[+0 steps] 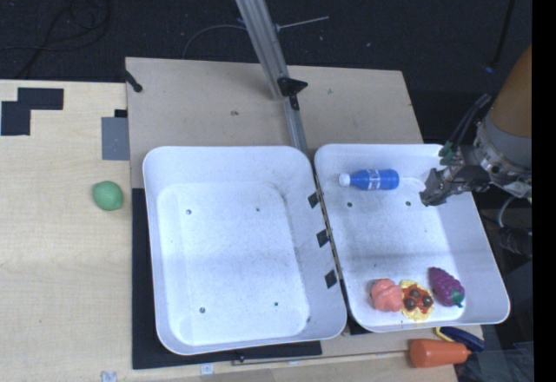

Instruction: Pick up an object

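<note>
Objects for picking are seen gathered in the right bin. A blue bottle with a white cap is laid on its side near the far edge of that bin. Along the near edge three small things are grouped close together: an orange-pink lump, a yellow piece with dark spots just beside it, and a purple grape-like bunch to the right of those.

The claw is seen over the far right part of the right bin, to the right of the blue bottle and apart from it. Nothing is seen between its tips; how wide it stands cannot be told, since the dark parts merge together.

The left bin is set beside the right one. On the table, well to the left of the bins, a green ball is found. An orange carrot-like object is laid outside the right bin, just beyond its near edge.
</note>
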